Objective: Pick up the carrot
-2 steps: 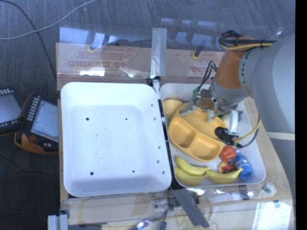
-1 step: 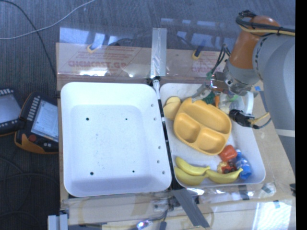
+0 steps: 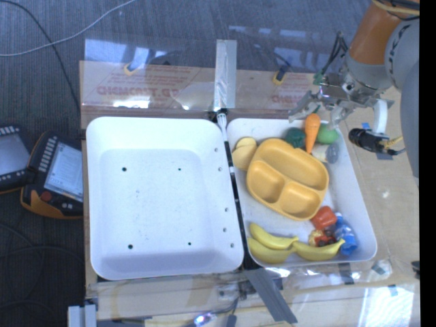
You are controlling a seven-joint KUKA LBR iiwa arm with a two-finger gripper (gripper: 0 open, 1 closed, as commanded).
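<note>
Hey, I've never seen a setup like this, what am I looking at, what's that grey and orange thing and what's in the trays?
This is one photo from a camera fixed above a workbench, looking down at a slant. The grey and orange thing at upper right is a robot arm; its metal end is a two-finger gripper, its hand for grasping. On the bench sit two shallow white bins: the left bin and the right bin, which holds toy food. There is a yellow divided plate, two bananas, some small red and blue toys near them, and green items at the far end. The carrot hangs upright just under the gripper, which appears to be lifting it by its top.
</note>
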